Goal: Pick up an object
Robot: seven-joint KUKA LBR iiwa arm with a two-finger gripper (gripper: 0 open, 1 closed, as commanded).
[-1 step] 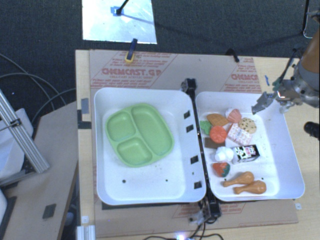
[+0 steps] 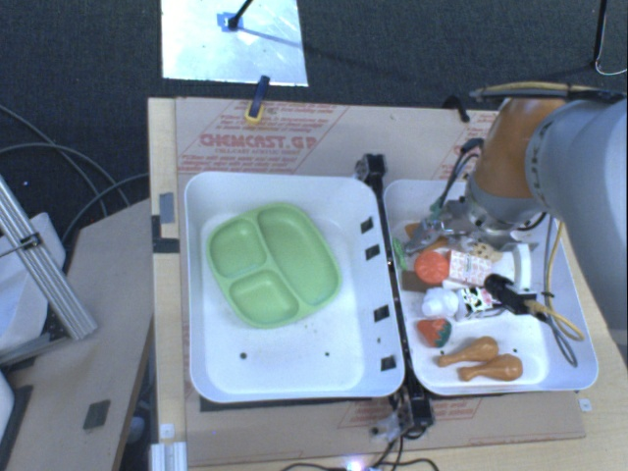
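Nearest the camera, along the front of the right bin (image 2: 579, 366), two brown drumsticks (image 2: 483, 359) are lying almost side by side, touching or nearly so. Just behind them a small red strawberry (image 2: 433, 331) is sitting beside a white piece (image 2: 439, 304), which is butting against a black-and-white carton (image 2: 478, 298). Further back an orange-red tomato (image 2: 432, 266) is resting against a tan cracker (image 2: 478, 254). Any of these could be the thing to pick; none is lifted yet, by the look of it.

The gripper (image 2: 446, 229) is hanging over the back of this pile, just behind the tomato, with the grey arm (image 2: 579, 165) coming in from the right. Whether the claw is apart or together I cannot tell, since the wrist and cables are covering it.

To do this step well, the arm should be descending straight over one item rather than the cluster (the tomato is crowded on several sides), with the claw straddling it along its free sides. The drumsticks, standing clearer at the front, are looking like the easier target.

In the left bin (image 2: 294, 366) a green tray (image 2: 272, 263) is lying flat, well apart from the action. Beyond the bins, a blue-and-yellow tool (image 2: 257, 100) is resting on the board.
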